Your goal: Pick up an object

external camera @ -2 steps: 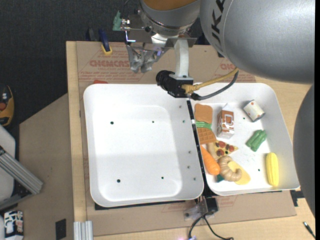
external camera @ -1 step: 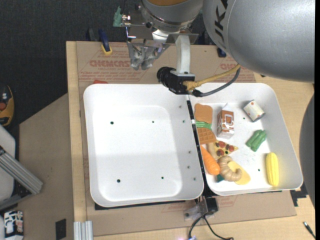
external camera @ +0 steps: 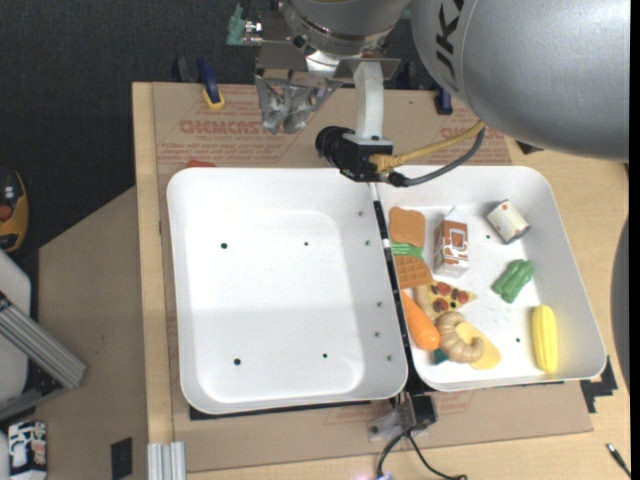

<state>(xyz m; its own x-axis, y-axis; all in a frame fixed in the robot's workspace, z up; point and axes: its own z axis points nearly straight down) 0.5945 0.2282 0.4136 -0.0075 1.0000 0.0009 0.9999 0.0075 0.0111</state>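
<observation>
While both bins sat side by side on the bench, the left bin point(external camera: 270, 298) was bare white and the right bin point(external camera: 560, 268) held all the objects. Nearest lay a yellow corn cob point(external camera: 544, 337), a beige ring-shaped piece point(external camera: 460, 340) and a carrot point(external camera: 420, 321). Further back lay a pizza slice point(external camera: 448, 296) and a green pod point(external camera: 514, 280), then a small carton point(external camera: 452, 245), a bread slice point(external camera: 407, 227) and a white can point(external camera: 507, 221). Beyond the bins, the gripper point(external camera: 288, 108) hung above the cardboard, nothing visible between its fingers; whether they were released or clenched could not be told.
</observation>
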